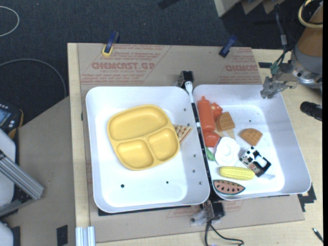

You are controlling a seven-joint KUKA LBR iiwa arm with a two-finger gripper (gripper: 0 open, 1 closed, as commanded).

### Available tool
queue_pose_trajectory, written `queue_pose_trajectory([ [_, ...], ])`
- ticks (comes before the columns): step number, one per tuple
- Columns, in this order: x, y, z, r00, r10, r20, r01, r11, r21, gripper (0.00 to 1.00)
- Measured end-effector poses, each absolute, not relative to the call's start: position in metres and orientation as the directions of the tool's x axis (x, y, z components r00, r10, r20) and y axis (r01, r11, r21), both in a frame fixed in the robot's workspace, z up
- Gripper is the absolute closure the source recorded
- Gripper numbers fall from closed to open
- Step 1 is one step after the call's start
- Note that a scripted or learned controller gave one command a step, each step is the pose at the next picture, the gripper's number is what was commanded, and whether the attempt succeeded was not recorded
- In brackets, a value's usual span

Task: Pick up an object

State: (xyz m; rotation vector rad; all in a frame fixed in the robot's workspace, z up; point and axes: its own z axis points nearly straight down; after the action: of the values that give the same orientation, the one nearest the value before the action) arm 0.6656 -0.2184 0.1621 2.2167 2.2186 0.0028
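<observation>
Here I see the yellow divided plate (142,143) lying in the left bin (102,117), far to the left of the gripper (270,88) and lower in the view. A waffle piece (182,132) sits just beside the plate's right edge, touching it. Crossing into the right bin (289,137), still left of and below the gripper, a red ketchup bottle (206,119) lies along the dividing wall, with a small toast piece (224,122) beside it. Below those are a white round piece (227,150), a corn cob (236,173) and a watermelon slice (228,187) near the front rim. Nearer the gripper, more directly under it in the view, lie a brown bread piece (251,136) and a black-and-white toy (254,160). The gripper itself hangs over the bin's far right corner, apart from every item, with nothing in it; whether it is apart or together, I cannot tell.
</observation>
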Motion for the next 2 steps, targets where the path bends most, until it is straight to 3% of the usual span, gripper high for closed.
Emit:
queue_pose_trajectory([
  [1, 0.669, -0.211, 0.209, -0.002, 1.0, -0.003, 1.0, 0.002, 0.007, 1.0],
  [2, 0.67, -0.211, 0.226, -0.001, 1.0, -0.002, 1.0, 0.001, 0.005, 1.0],
])
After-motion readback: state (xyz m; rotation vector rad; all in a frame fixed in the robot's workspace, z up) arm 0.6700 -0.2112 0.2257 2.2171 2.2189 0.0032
